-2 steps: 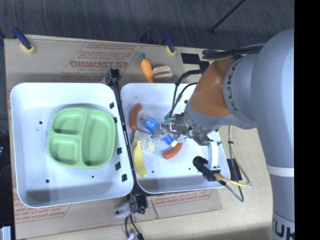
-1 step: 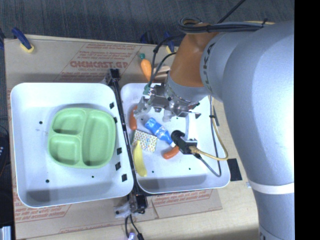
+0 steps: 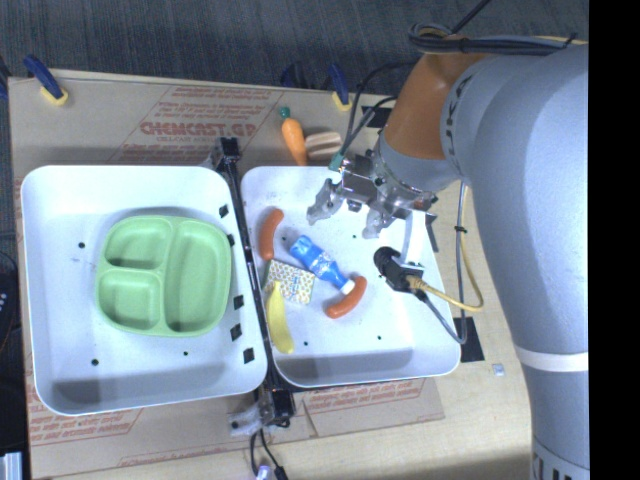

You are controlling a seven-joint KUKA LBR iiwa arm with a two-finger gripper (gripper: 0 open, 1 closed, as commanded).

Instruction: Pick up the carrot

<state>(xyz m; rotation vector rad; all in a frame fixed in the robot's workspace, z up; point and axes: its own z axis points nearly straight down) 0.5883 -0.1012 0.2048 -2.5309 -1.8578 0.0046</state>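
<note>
Fingers (image 3: 346,209) hang spread and unladen over the right bin (image 3: 430,353); carrot (image 3: 292,139) lies behind it.

The only print that can be read stands on the brown cardboard sheet (image 3: 190,118) under the two bins. Behind the left bin (image 3: 40,268), large red letters spell "CHEMCAST GP", with the last letters running toward the bin's rim and hard to make out. Lines of smaller red print sit above and below that name, too fine to read. More red lettering shows along the front edge of the cardboard, below both bins, and it too is too small and blurred to read. The blue bottle (image 3: 318,261) in the right bin (image 3: 430,353) carries a label, but nothing on it is legible.
</note>
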